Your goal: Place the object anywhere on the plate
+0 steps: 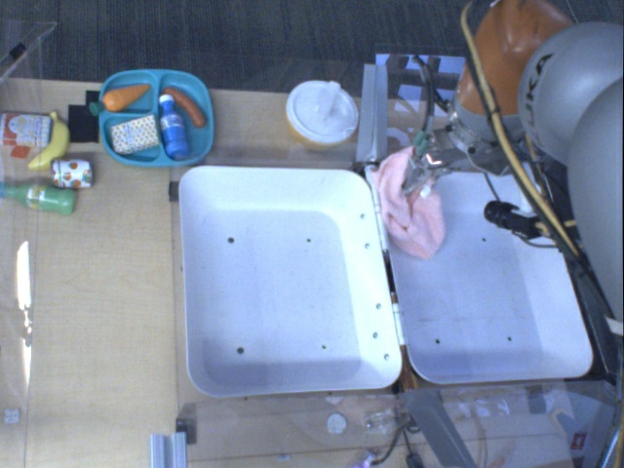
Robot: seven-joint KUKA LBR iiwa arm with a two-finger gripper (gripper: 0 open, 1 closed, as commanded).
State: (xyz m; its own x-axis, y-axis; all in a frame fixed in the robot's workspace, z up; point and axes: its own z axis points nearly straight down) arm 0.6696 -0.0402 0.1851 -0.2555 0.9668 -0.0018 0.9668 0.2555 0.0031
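Arm: you see the grey arm point(575, 96) with its orange band point(512, 42) entering from 3 o'clock, over the right bin's far side.
Gripper: your gripper point(421, 176) sits on the top of the pink cloth; its fingers are pinching a fold of that cloth.
Pink cloth: the pink cloth point(414, 217) hangs bunched below the gripper, at the right bin's 10 o'clock corner, touching the divide between the bins.
Right bin: the right bin point(487, 300) lies at 3 o'clock of the left bin point(283, 281).
Plate: the teal divided plate point(156, 117) stands at your 10 o'clock on the bench, with toy food in it, well apart from the cloth.
White bowl: a white bowl point(323, 112) rests at 12 o'clock, just beyond the left bin.
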